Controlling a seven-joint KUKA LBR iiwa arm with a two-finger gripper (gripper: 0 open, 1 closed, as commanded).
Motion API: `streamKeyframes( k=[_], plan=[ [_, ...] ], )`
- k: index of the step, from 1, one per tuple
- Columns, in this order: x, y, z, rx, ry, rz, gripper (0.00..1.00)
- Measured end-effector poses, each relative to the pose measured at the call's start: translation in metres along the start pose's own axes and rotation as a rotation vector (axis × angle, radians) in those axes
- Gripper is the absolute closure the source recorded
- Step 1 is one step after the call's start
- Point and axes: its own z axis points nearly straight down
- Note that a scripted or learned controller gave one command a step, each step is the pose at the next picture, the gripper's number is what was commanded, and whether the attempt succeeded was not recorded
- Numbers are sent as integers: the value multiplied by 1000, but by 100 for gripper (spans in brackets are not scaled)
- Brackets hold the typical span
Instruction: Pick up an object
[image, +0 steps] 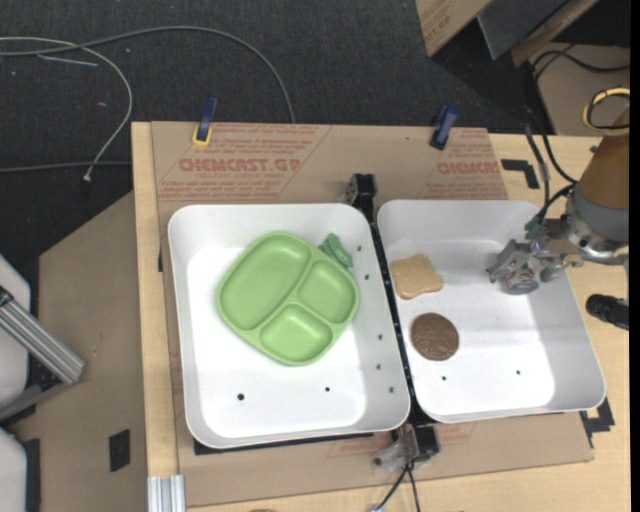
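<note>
Dark carpet with loose cables surrounds the bench (300, 160), which carries two white bins: left bin (200, 390) holds a green divided plate (288, 297) at frame centre-left. Right bin (560, 370) holds a tan toast-shaped piece (415, 275) above a brown round cookie (435, 336), both near its left wall. Gripper (518, 270) sits low at upper right of that bin, well apart from both; finger state: cannot tell.

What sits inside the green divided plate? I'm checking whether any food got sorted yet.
The green divided plate shows three bare compartments. A small green object touches its upper right rim, outside the compartments. Whatever lies beneath the plate in the left bin is covered.
</note>
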Motion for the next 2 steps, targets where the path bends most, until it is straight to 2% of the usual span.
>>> streamKeyframes(
  k=[1,2],
  plan=[
    [1,0,52,-1,0,-1,0],
    [0,2,38,-7,-2,-1,100]
  ],
)
